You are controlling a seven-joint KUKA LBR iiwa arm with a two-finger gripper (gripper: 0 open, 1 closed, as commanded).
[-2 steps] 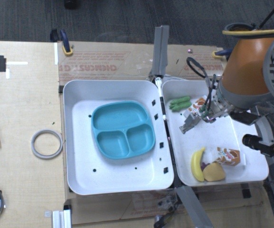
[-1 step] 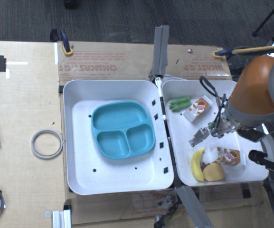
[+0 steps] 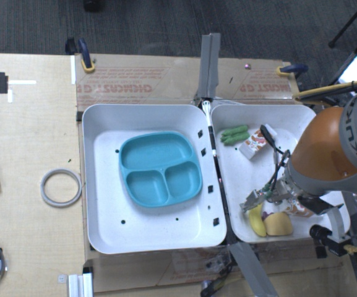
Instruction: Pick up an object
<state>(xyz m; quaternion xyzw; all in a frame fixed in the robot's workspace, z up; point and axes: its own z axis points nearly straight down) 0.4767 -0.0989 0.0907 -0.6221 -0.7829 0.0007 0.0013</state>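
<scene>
From above, the arm [image 3: 326, 147] reaches down into the right bin [image 3: 227, 159], its tool [image 3: 266, 195] low over a huddle of items, likely lining up a grab. Whether the tool is open or has hold of anything, I cannot tell. The banana [image 3: 256, 221] and a yellow fruit [image 3: 278, 224] lie just beneath; a green piece [image 3: 234, 134] and carton [image 3: 252, 146] sit farther back. The left bin [image 3: 98, 184] carries a blue tray [image 3: 159, 169].

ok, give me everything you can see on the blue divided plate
The turquoise plastic divided plate lies flat and upright in the middle of the left white bin, turned slightly askew. Rounded-rectangle shape with a raised rim and three compartments: one long one along the far side, two smaller ones nearer. All look empty. It touches only the bin floor.
</scene>
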